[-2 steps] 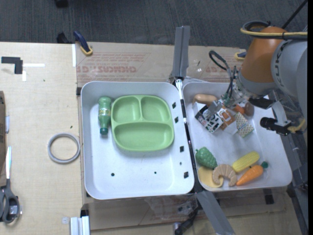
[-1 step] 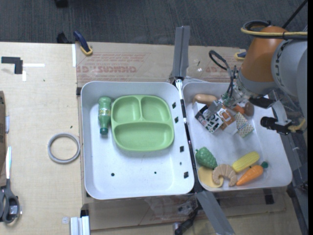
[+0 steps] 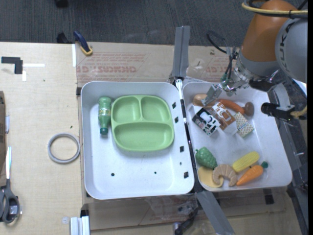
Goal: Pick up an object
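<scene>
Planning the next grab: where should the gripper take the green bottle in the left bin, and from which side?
Grip the green bottle across its body, near the middle, coming straight down. It lies flat on the floor of the left bin between the bin wall and the green divided plate, so the fingers probably fit best in those two side gaps. The plate-side gap looks tight.

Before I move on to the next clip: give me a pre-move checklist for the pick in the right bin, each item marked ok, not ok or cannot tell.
1. Pincer is over the right bin: ok.
2. A target lies below it: ok; the orange and white carton and the black and white box lie close by.
3. Target stands apart from its neighbours: not ok; the two lie against each other.
4. Pincer holds nothing yet: cannot tell.
5. Other picks available: ok; corn, carrot and croissant lie at the near edge.
6. Green tray and bottle lie in the left bin, out of the way: ok.
</scene>
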You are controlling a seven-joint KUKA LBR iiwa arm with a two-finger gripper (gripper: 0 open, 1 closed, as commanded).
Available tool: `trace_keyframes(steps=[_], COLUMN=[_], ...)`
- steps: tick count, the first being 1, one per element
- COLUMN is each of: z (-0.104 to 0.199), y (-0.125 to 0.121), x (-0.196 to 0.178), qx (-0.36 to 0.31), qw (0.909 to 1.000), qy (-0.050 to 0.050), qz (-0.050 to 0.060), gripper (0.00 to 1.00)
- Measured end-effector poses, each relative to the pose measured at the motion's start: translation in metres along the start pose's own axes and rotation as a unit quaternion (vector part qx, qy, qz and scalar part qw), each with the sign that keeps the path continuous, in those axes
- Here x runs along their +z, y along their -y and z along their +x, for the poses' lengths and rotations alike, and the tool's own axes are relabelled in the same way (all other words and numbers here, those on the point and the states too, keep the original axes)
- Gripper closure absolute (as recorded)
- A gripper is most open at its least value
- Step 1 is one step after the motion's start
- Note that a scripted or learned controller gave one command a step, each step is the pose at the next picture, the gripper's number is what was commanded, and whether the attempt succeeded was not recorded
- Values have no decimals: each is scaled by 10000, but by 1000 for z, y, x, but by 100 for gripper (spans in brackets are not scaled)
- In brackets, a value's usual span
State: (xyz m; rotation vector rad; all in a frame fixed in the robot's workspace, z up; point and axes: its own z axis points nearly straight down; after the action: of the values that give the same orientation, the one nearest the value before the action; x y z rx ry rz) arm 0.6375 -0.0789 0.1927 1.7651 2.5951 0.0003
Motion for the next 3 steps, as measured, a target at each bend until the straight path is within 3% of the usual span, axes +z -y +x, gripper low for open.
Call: trace_keyframes(steps=[1,2,3], z=[-28,-118,-129], y=[-12,24,28], x=[33,41,102], qx=[1507,1198,1199], qw=[9886,9928,9928], qy=[-1,5,-35], qz=[18,11,23], gripper=[0,0,0])
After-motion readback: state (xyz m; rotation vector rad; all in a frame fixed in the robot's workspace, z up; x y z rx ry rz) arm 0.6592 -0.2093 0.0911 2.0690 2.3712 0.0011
